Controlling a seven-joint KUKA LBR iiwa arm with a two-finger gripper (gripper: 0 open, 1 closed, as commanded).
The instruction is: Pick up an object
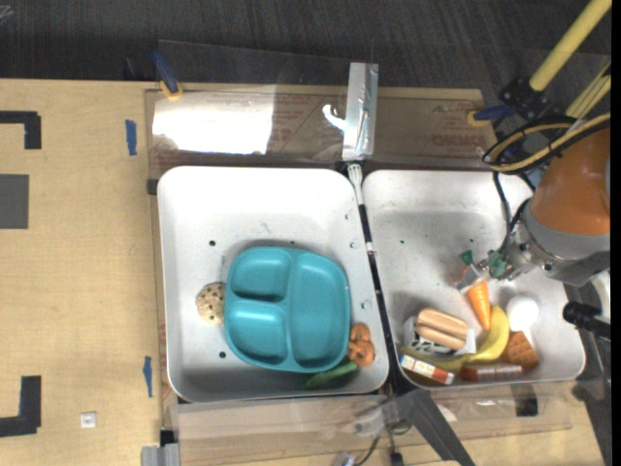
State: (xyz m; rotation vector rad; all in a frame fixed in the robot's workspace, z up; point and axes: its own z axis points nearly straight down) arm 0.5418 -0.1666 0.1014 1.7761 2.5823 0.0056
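My gripper (481, 263) hangs low in the right bin (427, 212), with the grey arm and its orange band (580, 197) coming in from the right. Its two dark fingers stand slightly apart and open, with nothing between them. Just below the tips lies an orange carrot (479, 302), close to touching. Along the bin's front edge sits a pile: a hot dog in a bun (446, 328), a yellow banana (493, 338), a white egg (522, 313), a brown-orange piece (523, 349) and a red and white packet (427, 365).
The left bin (194, 212) holds a teal divided plate (288, 307), a speckled cookie (210, 302) at its left, an orange pretzel-like piece (361, 344) and a green item (330, 378) at the front. Black cables (514, 134) hang behind the arm.
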